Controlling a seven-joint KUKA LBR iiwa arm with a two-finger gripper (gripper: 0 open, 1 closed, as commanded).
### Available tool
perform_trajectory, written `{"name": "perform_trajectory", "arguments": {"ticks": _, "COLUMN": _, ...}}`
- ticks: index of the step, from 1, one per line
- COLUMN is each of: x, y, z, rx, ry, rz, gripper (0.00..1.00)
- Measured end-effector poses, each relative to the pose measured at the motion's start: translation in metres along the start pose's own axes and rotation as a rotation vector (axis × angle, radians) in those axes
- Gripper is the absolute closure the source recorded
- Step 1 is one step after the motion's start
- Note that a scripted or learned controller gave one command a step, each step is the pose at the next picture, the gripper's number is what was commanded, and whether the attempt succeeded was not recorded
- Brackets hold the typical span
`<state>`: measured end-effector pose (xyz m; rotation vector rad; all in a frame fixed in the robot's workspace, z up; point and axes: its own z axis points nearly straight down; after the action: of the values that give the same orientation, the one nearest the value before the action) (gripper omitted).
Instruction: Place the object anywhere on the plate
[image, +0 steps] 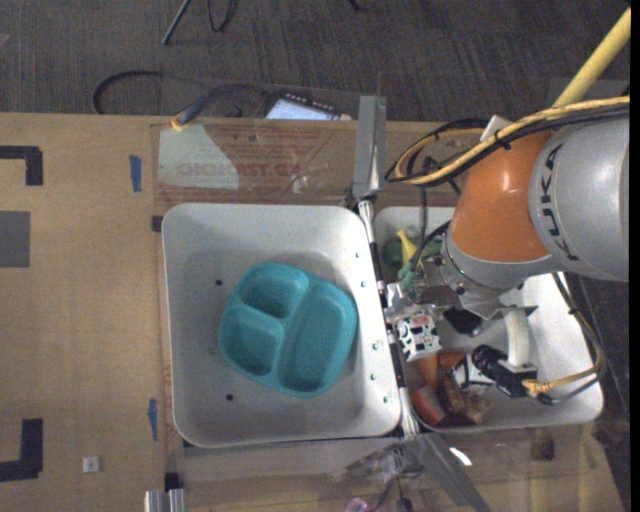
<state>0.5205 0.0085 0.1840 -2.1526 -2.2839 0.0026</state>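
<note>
The job looks like it is only just starting. The teal plate (290, 328) is sitting in the left bin (190, 240), and it has three sections. All three sections look bare, so nothing is lying on the plate yet.

The things to pick from are sitting in the right bin (575, 350). Near the front of that bin some small things are piled close together: something red and orange (432, 398), something brown (468, 402), and a small white thing with dark spots (420, 335) right by the wall between the two bins. A bit of yellow and green (402, 248) is peeking out near the back. I cannot tell which one the arm is going for.

The big grey arm (590, 200) is reaching in from the right, and its orange band (500, 200) is hanging over the right bin. The arm is pointing down into that bin, well apart from the plate. The gripper (425, 318) is down low under the wrist, near the spotted white thing. The wrist is hiding it, so I cannot tell how it is set or if it is holding anything.

I think almost all the work is left: getting hold of one thing, lifting it up, carrying it over the wall, and putting it down on the plate.
</note>
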Motion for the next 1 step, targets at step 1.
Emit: {"name": "perform_trajectory", "arguments": {"ticks": 1, "x": -0.0257, "y": 0.0209, "z": -0.0003, "rx": -0.004, "ry": -0.002, "rz": -0.053, "gripper": 1.0}}
